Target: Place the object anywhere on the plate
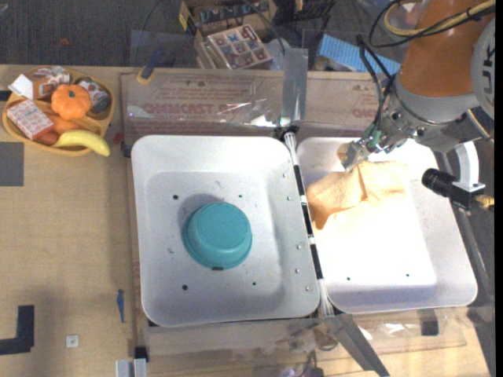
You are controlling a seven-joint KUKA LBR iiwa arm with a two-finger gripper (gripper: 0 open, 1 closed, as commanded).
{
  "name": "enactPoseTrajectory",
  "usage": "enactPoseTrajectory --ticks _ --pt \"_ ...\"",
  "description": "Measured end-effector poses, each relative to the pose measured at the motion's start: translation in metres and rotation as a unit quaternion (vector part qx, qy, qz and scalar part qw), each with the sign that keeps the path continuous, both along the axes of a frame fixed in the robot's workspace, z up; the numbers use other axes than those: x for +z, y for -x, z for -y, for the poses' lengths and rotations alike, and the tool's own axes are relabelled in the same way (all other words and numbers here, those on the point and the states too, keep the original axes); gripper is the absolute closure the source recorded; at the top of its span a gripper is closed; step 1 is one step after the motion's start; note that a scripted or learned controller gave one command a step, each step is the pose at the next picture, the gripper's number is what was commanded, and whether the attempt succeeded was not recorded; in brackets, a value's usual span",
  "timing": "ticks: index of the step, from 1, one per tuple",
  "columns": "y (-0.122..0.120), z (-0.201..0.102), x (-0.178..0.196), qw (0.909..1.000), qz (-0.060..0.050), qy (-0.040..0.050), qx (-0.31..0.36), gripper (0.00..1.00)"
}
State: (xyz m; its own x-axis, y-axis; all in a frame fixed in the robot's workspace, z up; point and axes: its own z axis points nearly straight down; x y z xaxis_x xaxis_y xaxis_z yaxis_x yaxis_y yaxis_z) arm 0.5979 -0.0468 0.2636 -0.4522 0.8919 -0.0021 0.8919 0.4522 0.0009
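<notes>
One crumpled, soft orange cloth hangs in folds over the upper left of the right bin, its top corner pinched between the gripper's clenched fingers. A smooth, round teal plate sits in the left bin, well apart from the cloth.

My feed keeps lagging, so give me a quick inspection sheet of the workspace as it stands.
Surface: two white bins, left bin and right bin, on a wooden bench.
Job's things: teal plate in the left bin; orange cloth in the right bin, near the divider.
Clutter: fruit tray at the bench's far left corner.
Grippers: gripper at the cloth's upper edge; grasp unclear.
Cables: cables loop beside the arm's orange band.
Surroundings: boxes behind the bench.
</notes>
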Motion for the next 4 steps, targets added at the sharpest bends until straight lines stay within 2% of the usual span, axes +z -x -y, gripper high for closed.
enactPoseTrajectory --ticks 1,2,3,4 --pt "-0.001 -0.003 -0.039 1.0000 -0.001 -0.0005 0.003 1.00" --pt "0.020 -0.045 -0.032 0.9797 0.000 -0.0005 0.201 1.00" --pt "0.039 -0.102 -0.031 0.9202 0.000 -0.0004 0.391 1.00" --pt "0.052 -0.148 -0.043 0.8525 0.000 -0.0002 0.523 1.00"
